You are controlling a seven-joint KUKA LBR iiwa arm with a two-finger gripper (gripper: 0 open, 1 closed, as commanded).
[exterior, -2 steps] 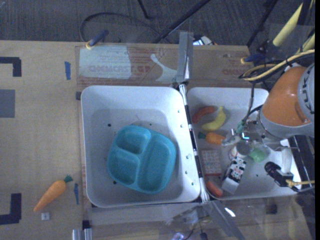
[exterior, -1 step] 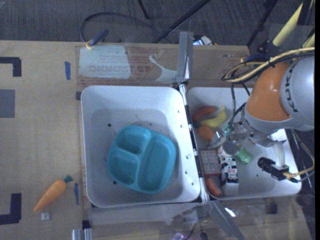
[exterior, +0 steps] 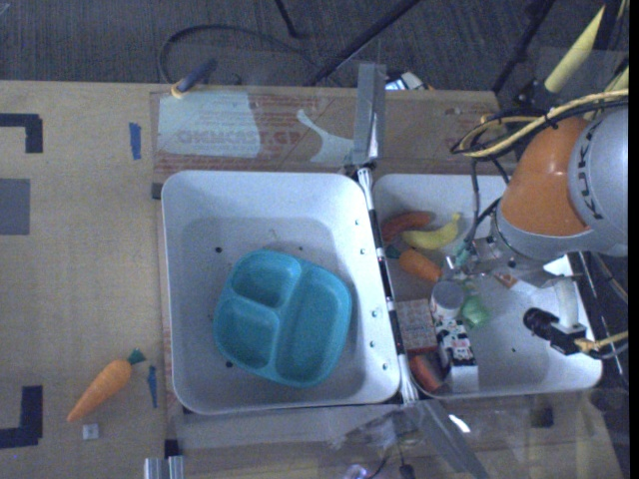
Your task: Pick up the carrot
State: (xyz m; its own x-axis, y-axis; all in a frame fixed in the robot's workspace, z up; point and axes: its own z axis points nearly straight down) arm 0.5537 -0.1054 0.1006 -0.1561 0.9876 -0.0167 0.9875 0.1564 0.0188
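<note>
Carrot point(exterior: 100, 388) lies on bench point(exterior: 70, 267), left of left bin point(exterior: 180, 267), well apart from claw point(exterior: 469, 267). Claw state: can't tell. Prob. light, stiff, smooth; you'd grip mid-body, across its width.

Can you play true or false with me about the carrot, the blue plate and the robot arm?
1. The carrot lies on the bench outside both bins. True.
2. The blue plate sits in the right bin. False: it is in the left bin.
3. The arm is over the right bin. True.
4. The banana is on the blue plate. False: it lies in the right bin.
</note>
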